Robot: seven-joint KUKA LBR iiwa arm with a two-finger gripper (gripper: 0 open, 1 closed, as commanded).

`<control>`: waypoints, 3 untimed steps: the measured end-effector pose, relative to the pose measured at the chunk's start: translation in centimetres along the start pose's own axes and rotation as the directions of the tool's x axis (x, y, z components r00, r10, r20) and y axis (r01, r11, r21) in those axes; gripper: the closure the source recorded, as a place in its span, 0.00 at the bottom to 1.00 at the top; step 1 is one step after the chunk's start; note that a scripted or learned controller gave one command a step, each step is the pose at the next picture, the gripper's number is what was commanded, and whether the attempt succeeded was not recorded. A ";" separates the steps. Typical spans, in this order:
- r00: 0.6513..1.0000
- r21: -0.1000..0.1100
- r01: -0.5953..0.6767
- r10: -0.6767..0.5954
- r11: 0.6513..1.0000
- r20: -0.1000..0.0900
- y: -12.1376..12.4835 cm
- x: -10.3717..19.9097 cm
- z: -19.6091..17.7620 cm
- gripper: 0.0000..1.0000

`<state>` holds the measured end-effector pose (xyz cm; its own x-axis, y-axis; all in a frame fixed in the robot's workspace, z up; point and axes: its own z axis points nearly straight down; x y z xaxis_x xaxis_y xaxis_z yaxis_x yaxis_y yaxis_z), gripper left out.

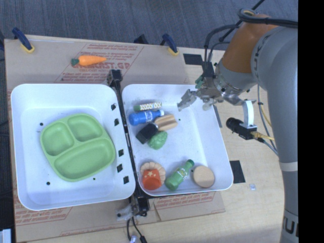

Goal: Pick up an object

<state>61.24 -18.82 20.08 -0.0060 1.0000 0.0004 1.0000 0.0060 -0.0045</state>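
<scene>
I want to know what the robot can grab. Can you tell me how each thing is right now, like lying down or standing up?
Gripper: over the right bin's far side, holding nothing.
Blue bottle: lying on its side.
Green bottle: lying on its side.
Green tray: flat in the left bin, right way up.
Toy carrot: lying on the cardboard outside the bins.
Round tan piece: lying flat in the right bin's near corner.

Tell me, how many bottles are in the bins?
2. A blue bottle lies near the top of the right bin, and a green bottle lies near its bottom edge. Neither seems to hide another.
</scene>
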 end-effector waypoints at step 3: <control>1.000 0.004 0.006 -0.006 1.000 0.000 -3.3 8.4 10.0 1.00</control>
<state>57.88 -10.43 10.09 -0.0119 0.9999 0.0002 0.9999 0.0119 -0.0082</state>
